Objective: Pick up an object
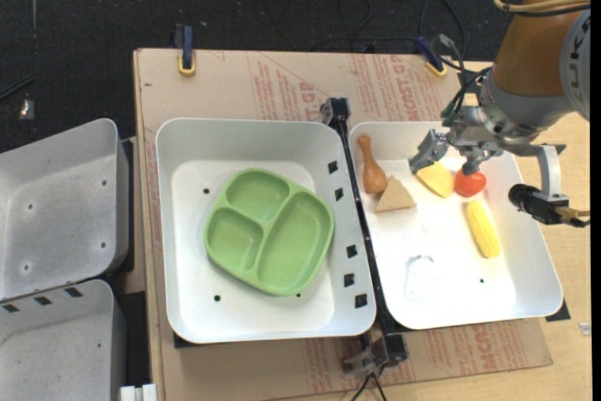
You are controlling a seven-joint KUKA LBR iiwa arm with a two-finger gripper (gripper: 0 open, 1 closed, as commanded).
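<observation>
In the right bin (526, 296) lie a brown drumstick (373, 166), a tan wedge (396, 196), a yellow wedge (435, 180), a red tomato (470, 183) and a yellow corn cob (483, 228). My gripper (451, 157) hangs low over the bin's far part, right above the yellow wedge and the tomato. It is open, with one finger beside the yellow wedge's far left corner and the other just above the tomato. Nothing is held between the fingers.
A green divided plate (269, 230) lies in the left bin (178, 296). A black divider (349, 192) runs between the bins. The arm's orange band (540, 23) stands over the bench's far right. A white tray (56, 202) sits off to the left.
</observation>
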